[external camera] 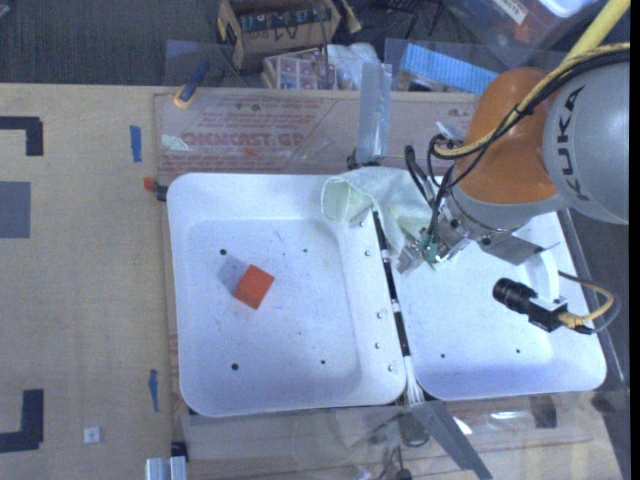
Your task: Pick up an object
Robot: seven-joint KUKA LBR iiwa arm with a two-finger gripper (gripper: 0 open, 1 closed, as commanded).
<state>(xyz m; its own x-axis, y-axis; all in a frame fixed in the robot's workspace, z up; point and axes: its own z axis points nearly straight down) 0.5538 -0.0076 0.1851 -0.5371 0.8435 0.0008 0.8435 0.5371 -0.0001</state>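
Observation:
An orange-red cube [254, 286] lies in the left bin [200, 368], left of its middle. A pale yellow-green cloth [352, 200] drapes over the divider at the back, between the two bins, and spreads into the right bin [520, 368]. My gripper [420, 253] hangs low over the left side of the right bin, right beside the cloth's near edge. The wrist and its orange band [510, 138] cover it from above. The cube is far to the gripper's left.
A black cylindrical unit with a yellow cable [525, 298] juts from the arm over the right bin. A grey upright post [372, 118] stands behind the bins. Boxes and clutter [280, 18] sit beyond the bench.

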